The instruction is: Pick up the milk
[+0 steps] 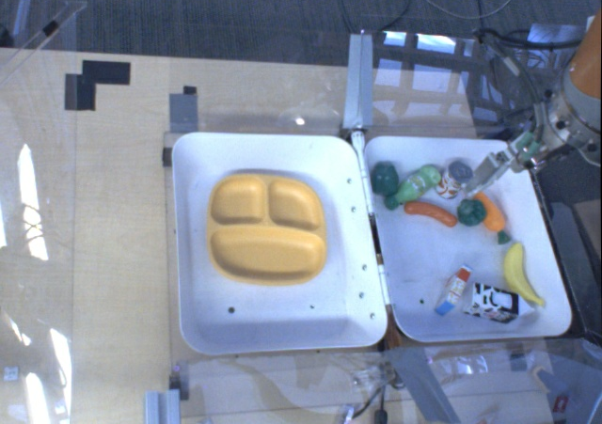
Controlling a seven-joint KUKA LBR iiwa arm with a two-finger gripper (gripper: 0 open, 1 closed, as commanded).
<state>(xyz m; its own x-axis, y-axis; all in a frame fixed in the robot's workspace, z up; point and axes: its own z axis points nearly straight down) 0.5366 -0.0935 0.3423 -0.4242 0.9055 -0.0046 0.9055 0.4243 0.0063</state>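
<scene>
The milk (pixel 493 301) is a small carton with black and white patches. It lies on its side near the front edge of the right bin (pixel 414 262). A small white, blue and orange piece (pixel 454 290) lies against its left end. My gripper (pixel 493 169) hangs over the back of the right bin, slanting down to the left, next to a can (pixel 458 174) and above a carrot (pixel 491 212). It is well behind the milk and apart from it, with nothing visibly held.
The right bin also holds a green vegetable (pixel 383 176), a green bottle (pixel 419 184), a red sausage (pixel 431 212) and a banana (pixel 520 274) just right of the milk. A yellow divided tray (pixel 268 227) sits in the left bin (pixel 198 309).
</scene>
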